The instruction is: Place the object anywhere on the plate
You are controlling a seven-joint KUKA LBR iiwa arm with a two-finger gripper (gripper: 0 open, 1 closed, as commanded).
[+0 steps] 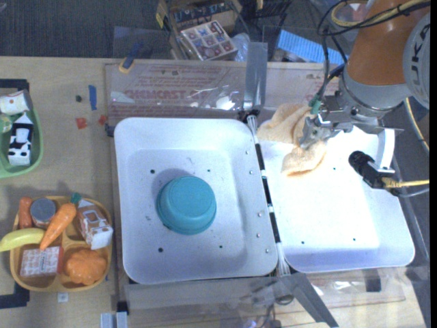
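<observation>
A round teal plate (186, 204) lies in the middle of the left bin (136, 142). A pale yellow cloth (290, 125) lies crumpled at the back left corner of the right bin (341, 231), part of it draped over the divider between the bins. My gripper (309, 135) points down onto the cloth's right part, touching or pressed into its folds. The cloth hides the gripper's tips, and its orange-tinted lower edge (304, 161) shows just below the gripper.
A black fitting with a yellow cable (367, 169) hangs off the arm over the right bin's back right. Left of the bins stand a yellow tray of toy food (58, 244) and a green dish (20, 142). Clutter lies behind the bench.
</observation>
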